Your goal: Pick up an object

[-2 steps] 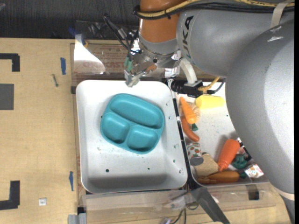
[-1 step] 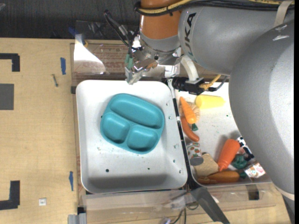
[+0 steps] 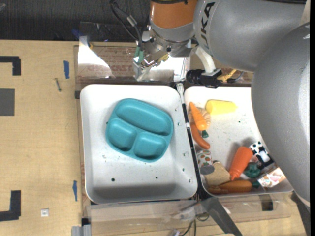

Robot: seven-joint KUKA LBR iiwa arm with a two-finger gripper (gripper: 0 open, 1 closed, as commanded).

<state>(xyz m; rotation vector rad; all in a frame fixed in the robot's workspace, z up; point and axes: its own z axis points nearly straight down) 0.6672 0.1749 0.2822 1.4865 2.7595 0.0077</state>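
A teal divided plate (image 3: 139, 129) lies flat in the left white bin (image 3: 96, 151). The right bin (image 3: 227, 131) holds a yellow piece (image 3: 220, 106), two orange carrot-like toys (image 3: 198, 119) along its left wall, a larger carrot (image 3: 240, 162), a black and white toy (image 3: 260, 153), a small can (image 3: 205, 162) and an orange sausage shape (image 3: 236, 186). My gripper (image 3: 146, 63) hangs just behind the far rim of the left bin, apart from every object, under the orange band of the wrist (image 3: 170, 4).
The grey arm (image 3: 275, 58) covers the upper right and part of the right bin's right side. A clear plastic sheet (image 3: 106, 63) lies behind the left bin. Bare wooden bench (image 3: 37, 132) stretches to the left.
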